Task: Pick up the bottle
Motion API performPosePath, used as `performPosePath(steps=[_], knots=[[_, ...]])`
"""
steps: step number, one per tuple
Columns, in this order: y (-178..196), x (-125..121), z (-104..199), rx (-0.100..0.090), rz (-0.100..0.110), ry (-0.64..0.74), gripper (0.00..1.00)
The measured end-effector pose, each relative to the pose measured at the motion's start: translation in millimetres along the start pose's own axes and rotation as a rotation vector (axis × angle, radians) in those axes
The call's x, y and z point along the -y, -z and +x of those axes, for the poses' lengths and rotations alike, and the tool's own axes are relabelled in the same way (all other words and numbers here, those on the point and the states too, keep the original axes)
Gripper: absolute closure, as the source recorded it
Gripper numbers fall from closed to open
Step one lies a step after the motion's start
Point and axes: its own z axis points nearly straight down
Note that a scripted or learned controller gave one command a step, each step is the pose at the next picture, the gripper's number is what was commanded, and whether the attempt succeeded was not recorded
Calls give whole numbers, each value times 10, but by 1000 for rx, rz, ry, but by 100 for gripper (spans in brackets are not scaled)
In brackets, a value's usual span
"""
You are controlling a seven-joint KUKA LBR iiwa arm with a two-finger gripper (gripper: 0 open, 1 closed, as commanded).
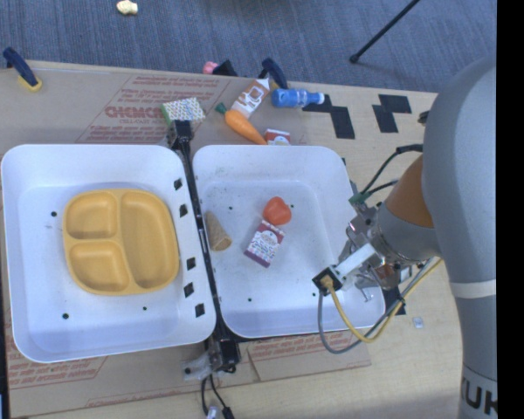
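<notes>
Bottle lies flat in the right bin, near its middle: small, with a red rounded cap end toward the top and a white-and-maroon label body angled down-left. Nothing touches it. Just left of it, by the bin's left wall, a tan cone-shaped piece lies on the white floor.

Gripper sits over the right bin's lower right corner, well apart from the bottle. Whether it is spread or pressed together cannot be told; metal parts and a black block with a yellow tag crowd it. A yellow cable loops below it over the bin rim. The grey arm with an orange band comes in from the right.

Left bin holds a yellow three-compartment tray, smooth plastic with rounded corners.

On the desk behind the bins: an orange carrot-shaped toy, a small white-and-brown bottle, a blue bottle lying on its side, and a green patterned packet.
</notes>
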Motion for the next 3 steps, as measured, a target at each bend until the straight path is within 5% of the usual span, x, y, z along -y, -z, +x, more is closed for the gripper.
performPosePath(steps=[2,3], knots=[[48,359,144,0,-1,-144,100],[654,363,146,-1,0,-172,100]])
